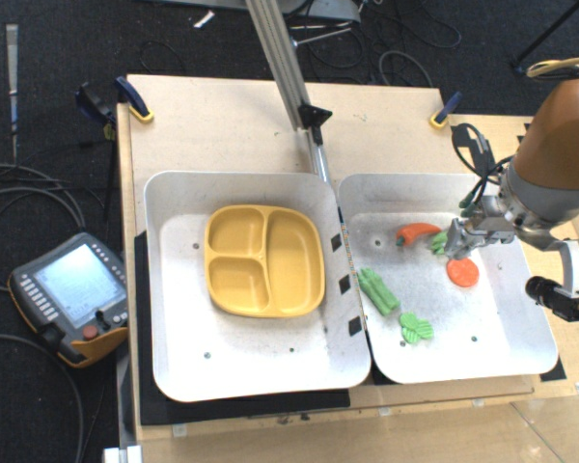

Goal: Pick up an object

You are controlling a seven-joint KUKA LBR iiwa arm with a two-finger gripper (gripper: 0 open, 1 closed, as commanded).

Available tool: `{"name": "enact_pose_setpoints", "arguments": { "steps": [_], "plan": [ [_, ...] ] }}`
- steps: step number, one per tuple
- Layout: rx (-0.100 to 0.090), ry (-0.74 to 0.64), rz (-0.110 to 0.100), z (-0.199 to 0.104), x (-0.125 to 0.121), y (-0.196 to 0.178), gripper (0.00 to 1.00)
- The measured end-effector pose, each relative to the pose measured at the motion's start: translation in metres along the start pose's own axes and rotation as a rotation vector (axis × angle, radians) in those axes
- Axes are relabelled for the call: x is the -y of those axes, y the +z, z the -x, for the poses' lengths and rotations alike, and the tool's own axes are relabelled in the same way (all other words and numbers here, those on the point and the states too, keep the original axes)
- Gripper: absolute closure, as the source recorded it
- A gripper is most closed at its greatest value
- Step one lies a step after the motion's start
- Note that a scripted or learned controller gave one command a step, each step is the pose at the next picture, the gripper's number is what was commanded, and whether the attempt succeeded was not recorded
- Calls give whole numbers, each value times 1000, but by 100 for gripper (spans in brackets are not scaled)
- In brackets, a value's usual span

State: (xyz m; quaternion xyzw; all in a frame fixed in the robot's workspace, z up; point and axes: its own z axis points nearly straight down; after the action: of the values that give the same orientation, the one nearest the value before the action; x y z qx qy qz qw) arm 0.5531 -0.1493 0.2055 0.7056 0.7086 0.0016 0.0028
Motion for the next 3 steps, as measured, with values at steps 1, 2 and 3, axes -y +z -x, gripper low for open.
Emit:
{"name": "enact_pose_setpoints", "arguments": {
  "steps": [1,2,3],
  "plan": [
    [0,1,-1,0,-2,-34,100],
    [-3,-4,-4,-55,-23,-30,100],
    [-3,-4,-4,-105,-29,-39,100]
  ]
}}
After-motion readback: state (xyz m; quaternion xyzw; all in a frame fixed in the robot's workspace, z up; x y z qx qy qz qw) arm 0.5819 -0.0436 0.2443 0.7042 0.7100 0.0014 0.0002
